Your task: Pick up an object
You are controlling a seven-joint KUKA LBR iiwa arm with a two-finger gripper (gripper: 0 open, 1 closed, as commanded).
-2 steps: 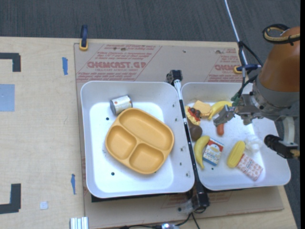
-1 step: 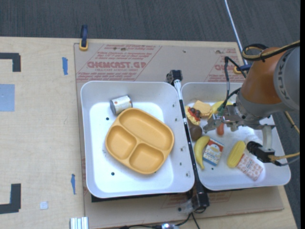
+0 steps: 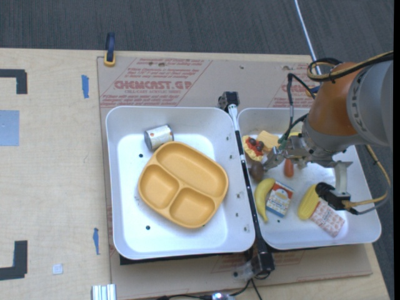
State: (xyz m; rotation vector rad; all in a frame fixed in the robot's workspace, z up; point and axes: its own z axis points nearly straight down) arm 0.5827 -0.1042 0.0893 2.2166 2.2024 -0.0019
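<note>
Banana [image 3: 263, 195] between bin wall [image 3: 249, 186] and small carton [image 3: 279, 200], gripper [image 3: 280, 158] above.

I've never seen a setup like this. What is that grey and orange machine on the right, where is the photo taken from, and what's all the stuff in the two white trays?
The picture comes from one camera fixed above the bench, looking down at a slant. The grey and orange thing is a robot arm reaching in from the right; at its end is a pincer for grasping things. It hangs low over the right bin, among toy foods: a banana, a small juice carton, a yellow piece and a pink packet. I cannot tell whether the pincer grips anything. The left bin holds a yellow divided plate and a small metal can beside it. The arm's job is to pick up one object.
</note>
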